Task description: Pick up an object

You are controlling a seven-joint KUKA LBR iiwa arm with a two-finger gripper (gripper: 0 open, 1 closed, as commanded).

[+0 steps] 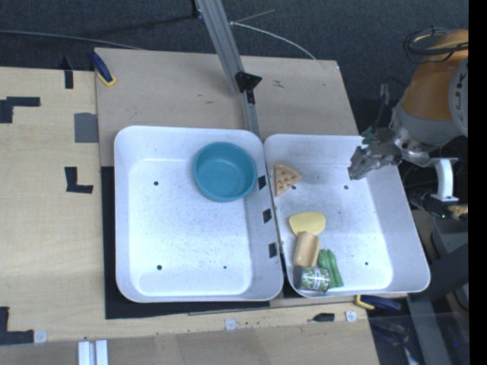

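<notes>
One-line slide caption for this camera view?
Grey gripper hovers over right white bin; round blue bowl sits in left white bin.

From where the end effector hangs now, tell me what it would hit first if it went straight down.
The end effector hangs over the upper right part of the right bin. Going straight down it would probably meet bare bin floor first; the pizza slice lies well off to its side. Depth is hard to judge from one view.

A blue bowl [224,171] sits far in the left bin [144,226]. The right bin [388,226] holds a waffle-patterned wedge [286,177], a yellow piece [307,223], a tan cylinder [306,249], a green item [330,268] and a can [313,280]. The tool [364,163] hovers over its far right edge.
</notes>
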